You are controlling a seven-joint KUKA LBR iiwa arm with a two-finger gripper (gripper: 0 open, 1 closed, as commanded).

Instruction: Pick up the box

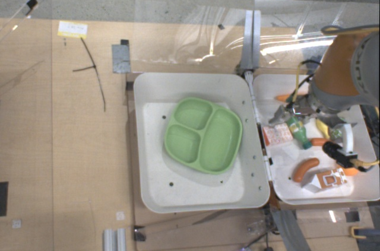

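Camera view: my gripper (295, 108) hangs low in the right bin (279, 87), finger state unclear. Box (277, 134) lies flat beside it, ungrasped; whole pick remains.

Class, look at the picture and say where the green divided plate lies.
In the camera view the green divided plate lies in the middle of the left white bin, left of the rim it shares with the right white bin holding small items.

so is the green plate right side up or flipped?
Right side up. The green plate lies flat in the left bin with its three compartments facing the camera, hollows visible. Nothing sits in them.
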